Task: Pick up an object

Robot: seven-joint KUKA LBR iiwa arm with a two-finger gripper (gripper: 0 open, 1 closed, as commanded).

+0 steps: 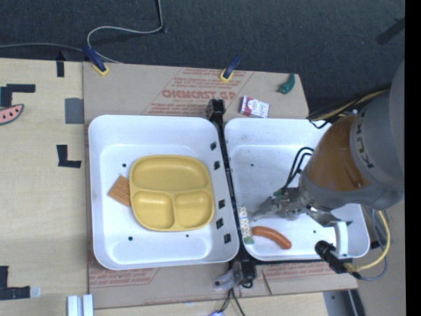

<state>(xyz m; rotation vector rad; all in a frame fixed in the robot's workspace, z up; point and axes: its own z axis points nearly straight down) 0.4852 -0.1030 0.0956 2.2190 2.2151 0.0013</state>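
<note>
— Cardboard-covered bench [191, 94], two white bins; contents?
— Left bin [105, 196]: yellow divided plate [172, 192]. Right bin [263, 143]: orange hot dog [271, 236] near the front wall.
— Gripper?
— Gripper [264, 209] low in the right bin, just above the hot dog; finger state cannot be told.

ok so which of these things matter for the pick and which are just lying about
For the pick:
gripper
sausage in the right bin

Lying about:
yellow tray
cracker tucked under it
small packet
clips
</note>
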